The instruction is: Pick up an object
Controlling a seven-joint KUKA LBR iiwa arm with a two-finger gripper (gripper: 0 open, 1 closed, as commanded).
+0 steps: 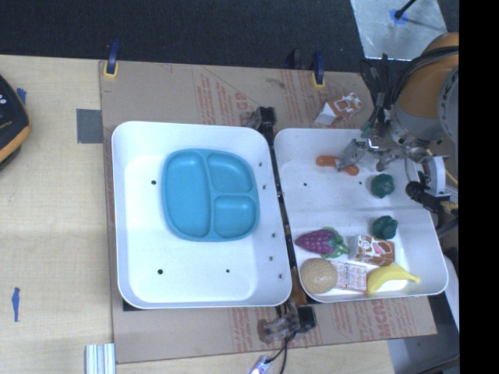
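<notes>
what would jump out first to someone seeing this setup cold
The blue divided plate lies alone in the left bin. In the right bin, toy foods crowd the near end: purple grapes, a round bun and a yellow banana. The arm's gripper hangs over that bin's far end by a small orange piece.

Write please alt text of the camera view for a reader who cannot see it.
The robot's hand hangs over the right bin by an orange carrot toy; grapes, a banana and two green toys also lie there. The left bin holds a blue divided plate.
</notes>
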